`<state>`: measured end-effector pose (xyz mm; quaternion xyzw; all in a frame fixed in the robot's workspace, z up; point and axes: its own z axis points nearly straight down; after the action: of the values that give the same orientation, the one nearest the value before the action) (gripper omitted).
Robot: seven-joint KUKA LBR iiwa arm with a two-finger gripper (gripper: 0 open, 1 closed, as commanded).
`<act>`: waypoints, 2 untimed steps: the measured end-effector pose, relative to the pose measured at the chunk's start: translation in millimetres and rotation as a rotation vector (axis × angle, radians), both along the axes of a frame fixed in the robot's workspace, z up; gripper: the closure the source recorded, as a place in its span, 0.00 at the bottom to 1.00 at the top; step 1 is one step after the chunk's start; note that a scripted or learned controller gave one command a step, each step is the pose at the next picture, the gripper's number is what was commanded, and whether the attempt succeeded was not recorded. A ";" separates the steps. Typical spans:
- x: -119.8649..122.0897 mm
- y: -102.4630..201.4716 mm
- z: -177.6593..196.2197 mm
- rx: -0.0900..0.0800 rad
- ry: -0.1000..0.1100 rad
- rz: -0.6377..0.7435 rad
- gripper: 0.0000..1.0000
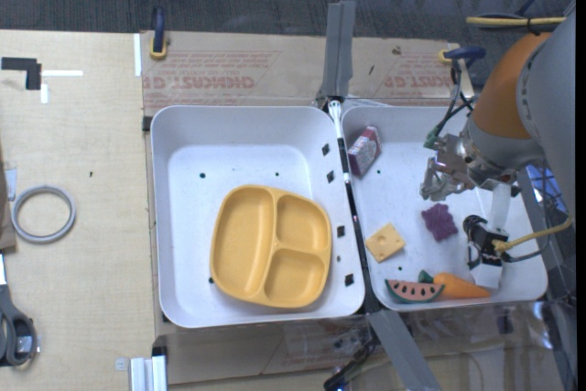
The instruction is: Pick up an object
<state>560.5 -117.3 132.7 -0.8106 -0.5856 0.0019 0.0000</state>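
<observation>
Your end effector (441,181) hangs over the right bin (403,119), just above the purple grapes (439,221); you cannot tell how it is set or whether it has anything. Cheese (385,243), watermelon (414,290) and carrot (461,286) lie nearer the front. A yellow plate (271,245) sits in the left bin (183,197).

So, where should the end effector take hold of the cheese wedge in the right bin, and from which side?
Grip the cheese wedge across its two longer flat sides, coming straight down from above. It lies flat on the floor of the right bin with open space all around it; the watermelon slice and the purple grapes sit apart from it. So a top-down approach looks the least obstructed.
</observation>
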 end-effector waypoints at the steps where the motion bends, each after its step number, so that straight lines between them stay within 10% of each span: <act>1: -0.1 0.1 -0.2 0.000 0.000 0.000 0.00; 2: -24.4 -39.0 -42.5 0.002 0.002 0.007 0.00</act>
<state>536.1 -156.4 90.3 -0.8087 -0.5883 0.0022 0.0014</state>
